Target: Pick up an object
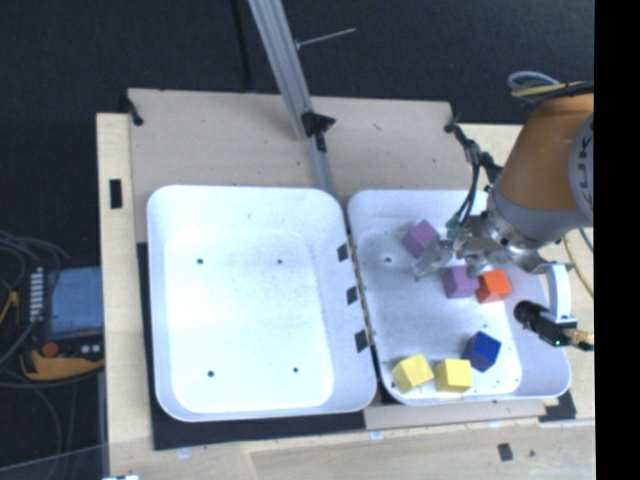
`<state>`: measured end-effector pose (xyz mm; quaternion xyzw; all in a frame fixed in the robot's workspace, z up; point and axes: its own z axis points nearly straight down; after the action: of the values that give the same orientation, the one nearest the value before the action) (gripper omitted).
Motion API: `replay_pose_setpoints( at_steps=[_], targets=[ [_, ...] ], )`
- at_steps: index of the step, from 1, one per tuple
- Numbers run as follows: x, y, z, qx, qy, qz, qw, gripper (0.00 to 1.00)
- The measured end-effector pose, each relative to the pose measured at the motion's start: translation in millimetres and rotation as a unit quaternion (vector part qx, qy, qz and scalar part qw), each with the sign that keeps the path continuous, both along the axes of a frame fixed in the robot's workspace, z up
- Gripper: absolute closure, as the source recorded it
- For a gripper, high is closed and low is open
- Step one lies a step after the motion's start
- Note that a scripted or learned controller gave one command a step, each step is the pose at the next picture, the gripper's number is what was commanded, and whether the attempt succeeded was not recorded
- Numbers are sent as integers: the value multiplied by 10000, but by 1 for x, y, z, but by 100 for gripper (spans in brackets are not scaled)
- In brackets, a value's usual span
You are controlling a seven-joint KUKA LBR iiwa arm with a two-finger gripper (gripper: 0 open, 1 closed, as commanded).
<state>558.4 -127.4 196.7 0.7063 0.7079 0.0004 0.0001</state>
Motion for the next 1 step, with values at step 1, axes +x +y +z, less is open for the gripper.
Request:
replay_pose_setpoints(
  at_steps=[1],
  targets=[
    [0, 0, 0, -2, -5, -10, 10000, 0]
  ],
)
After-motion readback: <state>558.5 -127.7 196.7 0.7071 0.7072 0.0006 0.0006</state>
